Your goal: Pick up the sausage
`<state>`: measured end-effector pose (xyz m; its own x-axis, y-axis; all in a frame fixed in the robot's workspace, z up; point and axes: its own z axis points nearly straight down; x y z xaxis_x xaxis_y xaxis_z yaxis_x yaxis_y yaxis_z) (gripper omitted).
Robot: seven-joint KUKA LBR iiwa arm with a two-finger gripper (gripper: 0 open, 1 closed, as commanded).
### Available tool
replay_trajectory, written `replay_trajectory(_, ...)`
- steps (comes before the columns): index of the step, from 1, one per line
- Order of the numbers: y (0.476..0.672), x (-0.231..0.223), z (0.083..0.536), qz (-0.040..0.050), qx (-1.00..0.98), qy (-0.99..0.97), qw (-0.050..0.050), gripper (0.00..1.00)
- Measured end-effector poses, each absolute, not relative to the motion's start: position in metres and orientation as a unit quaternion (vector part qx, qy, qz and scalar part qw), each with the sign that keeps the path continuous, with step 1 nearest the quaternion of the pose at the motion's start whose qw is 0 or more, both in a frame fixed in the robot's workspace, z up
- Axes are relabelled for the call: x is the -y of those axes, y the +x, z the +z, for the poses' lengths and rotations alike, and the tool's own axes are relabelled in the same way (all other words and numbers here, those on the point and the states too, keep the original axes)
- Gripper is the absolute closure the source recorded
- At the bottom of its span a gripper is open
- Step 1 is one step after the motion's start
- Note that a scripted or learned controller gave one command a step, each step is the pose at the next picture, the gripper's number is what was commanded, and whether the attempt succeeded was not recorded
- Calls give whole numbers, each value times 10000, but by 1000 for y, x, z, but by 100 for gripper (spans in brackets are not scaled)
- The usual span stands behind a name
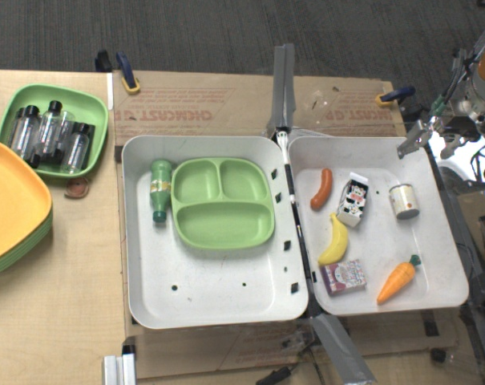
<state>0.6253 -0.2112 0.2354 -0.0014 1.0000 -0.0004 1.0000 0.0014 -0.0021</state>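
Lying in the right bin [442, 291], the sausage [321, 188] sits in the upper-left part, close to the divider between the two bins — orange-red, slightly curved, running top-right to bottom-left. Nothing touches it.

Just right of it: a small black-and-white carton [353, 200], tilted. Below both, a banana [335, 242], its top end close to the carton's lower corner. Under the banana, a small pink box [344, 277]. Right of that, a carrot [398, 281] lying diagonal, green end up-right. A small can [403, 200] lies on its side right of the carton, well apart from the sausage.

Gripper [419, 137] is at the top-right corner of the right bin, over the rim — well away from the sausage, with the carton and can between. Too small and cluttered there to read the fingers; can't tell if they're apart or together. Nothing visibly held.

Left bin [138, 279] holds a green three-compartment tray [223, 203] in the upper middle, and a green bottle [160, 190] lying just beside the tray's left edge.

Outside the bins, on the bench at left: a green bowl [98, 119] with several dark-capped bottles [51, 137] in it, and a stack of orange plates [14, 211] at the far left edge. Two clamps [127, 74] at the back edge of the cardboard sheet under the bins.
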Motion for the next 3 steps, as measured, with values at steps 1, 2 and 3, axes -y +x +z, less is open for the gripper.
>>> replay_trajectory(1,545,161,188,12,6995,-7146,12,0)
replay_trajectory(2,563,102,91,13,6772,-7358,9,0)
replay_trajectory(3,637,100,92,10,8070,-5905,-4,0)
